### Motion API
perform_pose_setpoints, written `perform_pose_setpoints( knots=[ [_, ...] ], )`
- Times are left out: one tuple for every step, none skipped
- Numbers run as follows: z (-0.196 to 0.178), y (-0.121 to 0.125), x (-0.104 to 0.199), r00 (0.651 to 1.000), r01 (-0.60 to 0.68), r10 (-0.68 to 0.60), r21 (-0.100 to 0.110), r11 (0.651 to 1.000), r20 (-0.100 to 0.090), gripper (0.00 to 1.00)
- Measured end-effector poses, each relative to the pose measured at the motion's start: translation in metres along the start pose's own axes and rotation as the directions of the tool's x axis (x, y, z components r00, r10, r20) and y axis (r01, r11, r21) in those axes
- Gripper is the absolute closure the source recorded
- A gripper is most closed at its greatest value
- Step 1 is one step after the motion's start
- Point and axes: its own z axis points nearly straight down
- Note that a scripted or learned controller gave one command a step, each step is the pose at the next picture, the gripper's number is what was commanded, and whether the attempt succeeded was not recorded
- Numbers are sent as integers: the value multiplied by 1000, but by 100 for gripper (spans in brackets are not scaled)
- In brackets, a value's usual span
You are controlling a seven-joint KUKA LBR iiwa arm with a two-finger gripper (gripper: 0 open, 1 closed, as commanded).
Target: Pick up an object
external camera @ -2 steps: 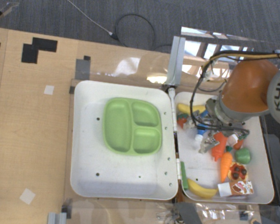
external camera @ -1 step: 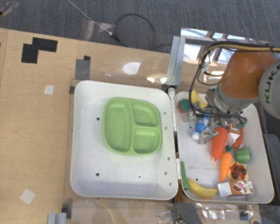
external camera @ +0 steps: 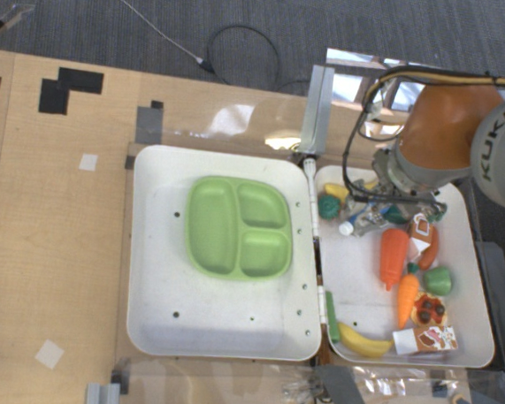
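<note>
I see a light wooden bench (external camera: pixel 44 248) filling most of the frame, with grey carpet along the top edge. Two shallow white plastic bins sit on it side by side: the larger left bin (external camera: pixel 161 321) at centre, the right bin (external camera: pixel 352 277) touching it at the lower right. Black square markers (external camera: pixel 68 88) are stuck to the bench at upper left, and small pale paper squares (external camera: pixel 49 353) lie at left and lower left.
</note>
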Motion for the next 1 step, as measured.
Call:
perform_pose_setpoints(
  knots=[
    [-41,-72,27,945,326,-326,-4,945,-3,100]
  ],
)
